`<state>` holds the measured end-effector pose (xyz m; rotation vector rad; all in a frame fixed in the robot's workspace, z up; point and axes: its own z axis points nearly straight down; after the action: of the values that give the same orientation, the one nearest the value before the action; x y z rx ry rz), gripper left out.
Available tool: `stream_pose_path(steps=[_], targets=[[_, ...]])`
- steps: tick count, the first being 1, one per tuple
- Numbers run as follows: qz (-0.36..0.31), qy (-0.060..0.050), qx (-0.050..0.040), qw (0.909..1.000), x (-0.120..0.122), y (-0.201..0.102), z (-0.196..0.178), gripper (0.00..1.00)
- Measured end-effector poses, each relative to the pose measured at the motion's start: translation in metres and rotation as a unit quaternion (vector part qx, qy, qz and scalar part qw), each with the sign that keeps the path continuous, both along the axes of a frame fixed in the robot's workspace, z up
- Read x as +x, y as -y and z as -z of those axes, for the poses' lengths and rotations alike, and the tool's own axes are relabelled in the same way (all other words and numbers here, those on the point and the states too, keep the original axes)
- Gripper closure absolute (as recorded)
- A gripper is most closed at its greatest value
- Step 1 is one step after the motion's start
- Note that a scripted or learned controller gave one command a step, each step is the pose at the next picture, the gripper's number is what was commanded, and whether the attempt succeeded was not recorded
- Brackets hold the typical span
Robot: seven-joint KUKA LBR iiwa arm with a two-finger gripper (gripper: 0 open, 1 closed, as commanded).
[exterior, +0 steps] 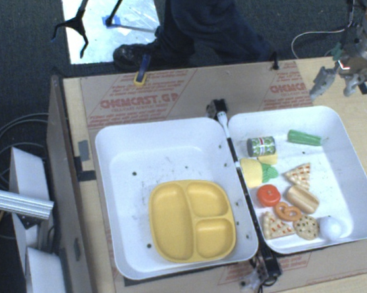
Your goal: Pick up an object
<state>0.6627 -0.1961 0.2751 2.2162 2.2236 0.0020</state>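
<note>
The right bin (pixel 350 155) holds several toy foods: a green can (pixel 261 145), a green pepper (pixel 304 137), a yellow corn piece (pixel 258 167), a red tomato (pixel 268 195), a toast wedge (pixel 299 175), a hot dog (pixel 302 199), a pretzel (pixel 287 212), a waffle (pixel 276 226), a cookie (pixel 306 227) and a white egg (pixel 331 227). My gripper (pixel 335 84) hovers beyond the bin's far right corner, over the bench. It is open, with nothing between its fingers, and well apart from every item.
The left bin (pixel 126 163) carries a yellow divided tray (pixel 192 219). A clamp (pixel 219 109) sits where the two bins meet at the back. Cardboard lines the bench under the bins. Cables lie at the far left and upper right.
</note>
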Motion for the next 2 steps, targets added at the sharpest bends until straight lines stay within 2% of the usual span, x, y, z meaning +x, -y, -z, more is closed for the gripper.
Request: stream_pose_path(steps=[1, 2], targets=[[0.001, -0.007, 0.0026, 1.0000, -0.064, -0.027, 0.149, 0.00], [0.002, -0.001, 0.0000, 1.0000, -0.028, -0.068, 0.165, 0.00]])
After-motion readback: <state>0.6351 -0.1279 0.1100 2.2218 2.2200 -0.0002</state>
